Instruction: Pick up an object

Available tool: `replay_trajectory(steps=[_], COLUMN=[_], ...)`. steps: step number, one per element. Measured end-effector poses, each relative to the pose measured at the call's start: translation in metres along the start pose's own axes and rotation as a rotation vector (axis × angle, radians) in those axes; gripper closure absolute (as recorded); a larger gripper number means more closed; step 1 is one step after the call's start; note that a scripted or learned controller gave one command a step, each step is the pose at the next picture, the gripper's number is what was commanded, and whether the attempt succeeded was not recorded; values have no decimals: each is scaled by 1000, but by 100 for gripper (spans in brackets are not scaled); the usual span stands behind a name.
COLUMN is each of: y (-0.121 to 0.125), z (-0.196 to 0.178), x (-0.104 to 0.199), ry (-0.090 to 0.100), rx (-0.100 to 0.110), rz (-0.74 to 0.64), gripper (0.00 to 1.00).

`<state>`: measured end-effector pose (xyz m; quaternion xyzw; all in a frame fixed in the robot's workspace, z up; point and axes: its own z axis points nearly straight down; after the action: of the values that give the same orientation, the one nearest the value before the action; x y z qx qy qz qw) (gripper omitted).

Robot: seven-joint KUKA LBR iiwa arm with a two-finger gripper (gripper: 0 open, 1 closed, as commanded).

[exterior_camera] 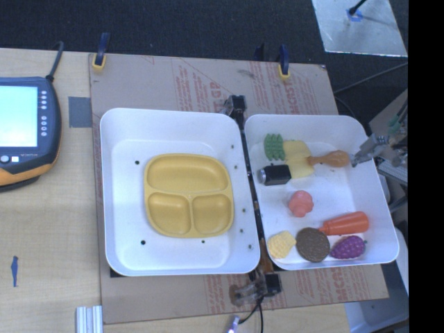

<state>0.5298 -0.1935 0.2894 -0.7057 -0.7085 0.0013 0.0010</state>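
White plastic walls ring the right bin (374, 186), where the candidates lie: a pink ball (300, 203) mid-floor, an orange carrot (345, 223) and purple grapes (348, 246) toward the near right corner, a brown cookie (313, 244) beside them. The ball, apart from its neighbours, looks the easiest pick; a straight descent centred over it should avoid nudging the rest. The gripper (368, 151) sits at the bin's right edge, near a tan drumstick (329, 159), holding nothing visible; its opening I cannot tell.
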Motion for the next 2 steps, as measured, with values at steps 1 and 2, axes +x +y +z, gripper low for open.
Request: replay_trajectory(steps=[1,2], y=[-7,-31], z=[56,198], x=[107,92], ry=[0,1], rx=[1,3], rz=[-3,-1], gripper=[0,0])
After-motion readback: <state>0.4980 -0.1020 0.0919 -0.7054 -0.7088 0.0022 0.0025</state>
